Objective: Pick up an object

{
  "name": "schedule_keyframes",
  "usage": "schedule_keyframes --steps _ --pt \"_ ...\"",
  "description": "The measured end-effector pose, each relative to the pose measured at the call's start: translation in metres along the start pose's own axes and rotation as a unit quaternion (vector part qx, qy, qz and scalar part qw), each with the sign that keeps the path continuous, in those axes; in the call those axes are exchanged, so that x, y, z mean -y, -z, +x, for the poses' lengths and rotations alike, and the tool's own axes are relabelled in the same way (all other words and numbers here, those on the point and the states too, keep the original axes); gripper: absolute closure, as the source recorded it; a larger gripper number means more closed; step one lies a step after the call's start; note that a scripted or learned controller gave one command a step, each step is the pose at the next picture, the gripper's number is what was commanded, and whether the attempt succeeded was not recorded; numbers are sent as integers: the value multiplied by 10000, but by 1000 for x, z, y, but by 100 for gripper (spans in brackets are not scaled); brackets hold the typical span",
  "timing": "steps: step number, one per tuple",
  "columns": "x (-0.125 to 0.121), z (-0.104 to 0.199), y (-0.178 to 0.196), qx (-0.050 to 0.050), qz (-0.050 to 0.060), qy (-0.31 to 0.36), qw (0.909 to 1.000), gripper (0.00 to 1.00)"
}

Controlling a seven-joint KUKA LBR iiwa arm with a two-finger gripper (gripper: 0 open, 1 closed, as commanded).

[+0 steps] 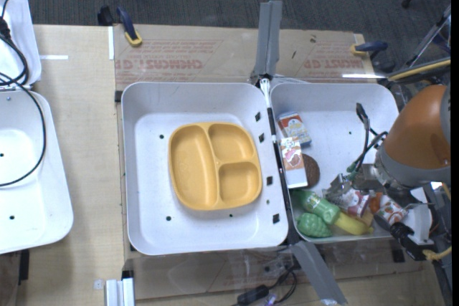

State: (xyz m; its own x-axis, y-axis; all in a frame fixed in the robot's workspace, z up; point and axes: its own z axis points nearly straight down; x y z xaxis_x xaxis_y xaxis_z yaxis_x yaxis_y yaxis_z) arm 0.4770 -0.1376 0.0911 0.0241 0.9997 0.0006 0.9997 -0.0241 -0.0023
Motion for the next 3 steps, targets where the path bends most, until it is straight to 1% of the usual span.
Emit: schedule_keyframes --steps 1,2,3 --pt "-1 0 9 -1 -5 -13 10000 100" --pt "-1 0 8 -2 2 -12 10000 0" --pt "-55 7 0 4 3 -1024 9947 0"
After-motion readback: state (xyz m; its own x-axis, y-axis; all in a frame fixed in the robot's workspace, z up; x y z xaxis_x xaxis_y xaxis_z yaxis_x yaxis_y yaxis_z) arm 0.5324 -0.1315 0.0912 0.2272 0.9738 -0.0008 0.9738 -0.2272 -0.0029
